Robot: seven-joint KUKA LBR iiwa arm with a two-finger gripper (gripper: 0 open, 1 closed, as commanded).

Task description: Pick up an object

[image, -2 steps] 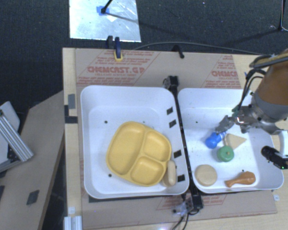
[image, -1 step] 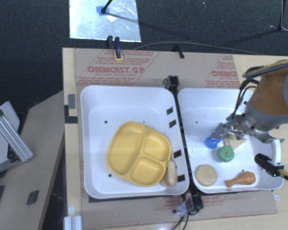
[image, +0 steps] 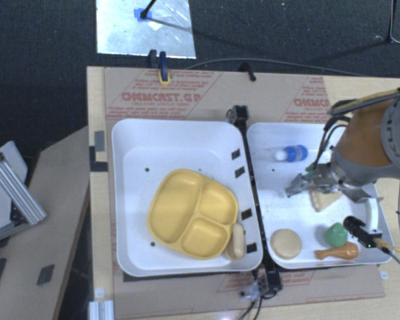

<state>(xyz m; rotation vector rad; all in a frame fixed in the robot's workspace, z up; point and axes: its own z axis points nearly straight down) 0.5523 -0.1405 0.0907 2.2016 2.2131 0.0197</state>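
Bench: a wooden top under a dark floor surround, carrying a printed protective sheet point(image: 180, 97) and two shallow white bins side by side.

Left bin point(image: 130, 179): holds a yellow divided plate point(image: 192, 212) with a small tan roll point(image: 237, 240) touching its lower right edge.

Right bin point(image: 267, 179): holds a blue-and-white bottle point(image: 291, 154) near the far wall. Along the near wall are a round beige disc point(image: 286, 243), a green lump point(image: 335, 233) and an orange-tan piece point(image: 338, 251) just below the lump. A pale wedge point(image: 324, 200) lies mid-bin.

Arm: reaches in from the right, with the gripper point(image: 311, 183) low over the middle of the right bin. The pale wedge sits just beside it on the near side. Whether the two touch cannot be determined.

Gripper state: its opening cannot be told from this angle, as the wrist body covers much of it. Nothing is seen held in it.

Step in hand, as judged: the approach or grasp attempt, with the pale wedge the likeliest target and no object lifted yet.

Next move, as judged: the gripper needs to be centred over the wedge, closed on it and raised straight up. The bottle and the near-wall items are well apart and pose little obstruction.
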